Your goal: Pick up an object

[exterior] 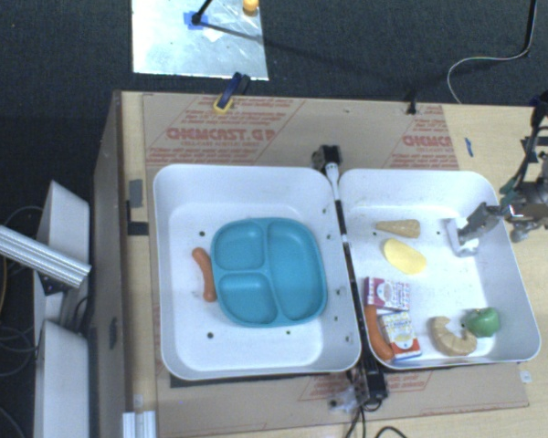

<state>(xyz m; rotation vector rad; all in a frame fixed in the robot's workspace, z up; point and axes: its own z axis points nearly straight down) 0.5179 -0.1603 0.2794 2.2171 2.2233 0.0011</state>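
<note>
My gripper (466, 237) reaches in from the right and hangs over the upper right part of the right bin (516, 286), with nothing visibly held. In that bin a tan horn-shaped roll (398, 229) and a yellow lemon-like piece (405, 256) lie just left of the gripper, apart from it. Along the bin's front lie a small printed carton (391, 307), an orange carrot (376, 332), a curved tan pastry (451, 338) and a green fruit (483, 320).
The left bin (247, 185) holds a blue divided plate (267, 270) with an orange-brown sausage (204, 274) beside its left edge. A black divider clip (329, 160) sits where the bins meet. The arm's wrist (539, 203) stands at the right edge.
</note>
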